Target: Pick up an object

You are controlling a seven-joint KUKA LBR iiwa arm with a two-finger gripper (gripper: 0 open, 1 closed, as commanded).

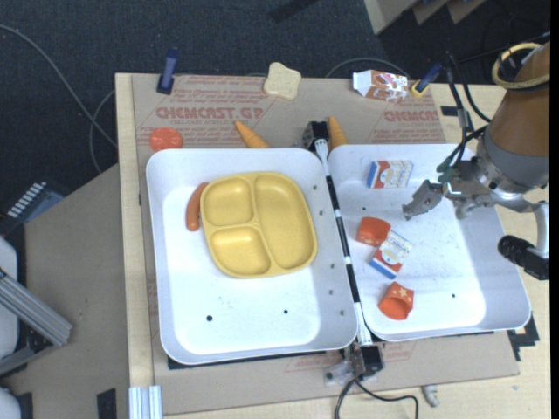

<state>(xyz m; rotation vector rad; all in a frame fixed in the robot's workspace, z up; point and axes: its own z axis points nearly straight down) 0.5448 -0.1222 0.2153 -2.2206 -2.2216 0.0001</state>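
Observation:
The right bin (489, 312) holds a small white, blue and red carton (389, 174), an orange-red block (374, 230), a white packet with blue and red ends (390, 253) and a red toy piece (396, 301). My gripper (436, 208) hangs over the upper middle of this bin, right of the carton and above the packet. Its fingers are spread open with only white bin floor between them. The nearest finger tip (412, 209) points down-left toward the orange-red block without touching it.
The left bin (262, 330) carries a yellow divided plate (258, 223) with a sausage (193, 208) beside its left edge. On the cardboard behind the bins lie a bread slice (281, 79), a carrot (251, 134), an orange disc (165, 138) and a small milk carton (382, 84).

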